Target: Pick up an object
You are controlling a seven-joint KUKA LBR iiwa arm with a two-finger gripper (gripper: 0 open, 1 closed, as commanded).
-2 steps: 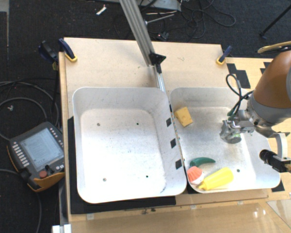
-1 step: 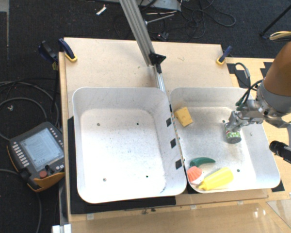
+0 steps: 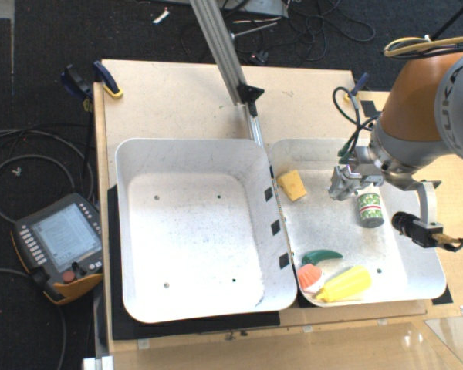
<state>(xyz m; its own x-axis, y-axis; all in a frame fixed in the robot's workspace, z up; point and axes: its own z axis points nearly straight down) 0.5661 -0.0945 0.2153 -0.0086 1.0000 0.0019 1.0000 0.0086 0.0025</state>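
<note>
Camera view: pincer [image 3: 347, 185] low in the right bin [image 3: 417, 287]; open or closed, cannot tell. Green-labelled can [image 3: 369, 208] lies just beside it, toward the near rim, possibly touching. Yellow block [image 3: 292, 184] off to its far side, near the divider. Yellow, green and red pieces [image 3: 332, 276] lie well below it. Step, by my reading: closing in on a pick, likely the can. Next calls for centring over it before squeezing.

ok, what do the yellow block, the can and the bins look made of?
Yellow block: likely foam or sponge, going by its matte, soft-looking face; wood can't be ruled out.
Can: looks like metal or plastic with a printed green-and-white label; too small to tell which.
Bins: probably thin moulded plastic, white and faintly glossy, with rounded corners and scuffed, speckled floors.
</note>
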